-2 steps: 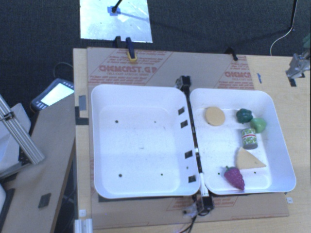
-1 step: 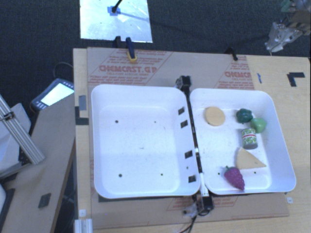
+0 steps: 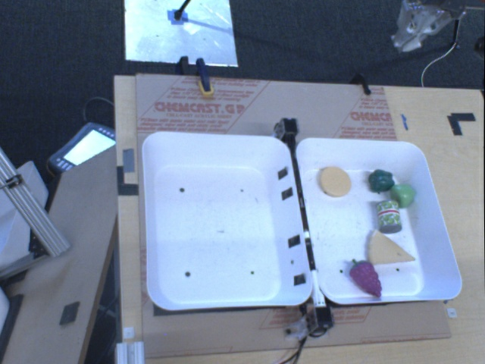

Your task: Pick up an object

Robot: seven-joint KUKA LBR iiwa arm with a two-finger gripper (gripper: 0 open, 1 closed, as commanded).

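The gripper (image 3: 415,30) hangs at the top right, well apart from the right white bin (image 3: 436,196). There 6 objects wait, the small green-labelled can (image 3: 389,215) just beside the pale yellow cheese wedge (image 3: 389,249); crowding could spoil a grasp.

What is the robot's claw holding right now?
Nothing. The metal gripper hangs far above the bench's back right corner with no object in it. All the toys lie in the right-hand white bin.
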